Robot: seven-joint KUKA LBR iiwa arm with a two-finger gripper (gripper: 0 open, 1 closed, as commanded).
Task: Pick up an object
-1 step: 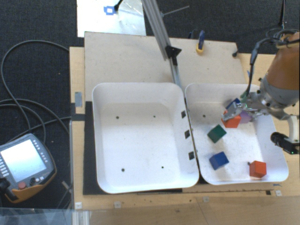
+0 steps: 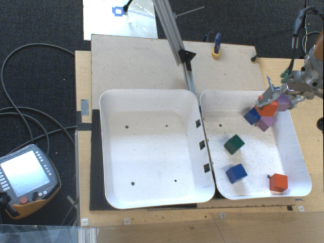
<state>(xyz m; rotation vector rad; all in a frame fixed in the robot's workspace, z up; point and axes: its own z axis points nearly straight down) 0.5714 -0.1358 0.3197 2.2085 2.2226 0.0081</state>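
My gripper point(image 2: 269, 96) reaches in from the right and hangs over the far right corner of the right bin point(image 2: 302, 172). Directly beneath it is a tight cluster: an orange block point(image 2: 269, 109), a blue block point(image 2: 251, 117), a purple block point(image 2: 266, 123) and a second purple one point(image 2: 284, 103). The orange block touches the gripper's tip, and I cannot make out whether it is gripped. A green block point(image 2: 234, 144), another blue block point(image 2: 236, 173) and an orange-red block point(image 2: 278, 183) lie loose nearer the front of the same bin.
The left bin point(image 2: 152, 146) adjoins the right one along a shared wall. A slanted metal pole point(image 2: 169, 24) crosses above the back board, and a small blue and yellow clamp point(image 2: 216, 47) sits on that board's rear edge. A teach pendant point(image 2: 25, 178) lies off the bench at lower left.
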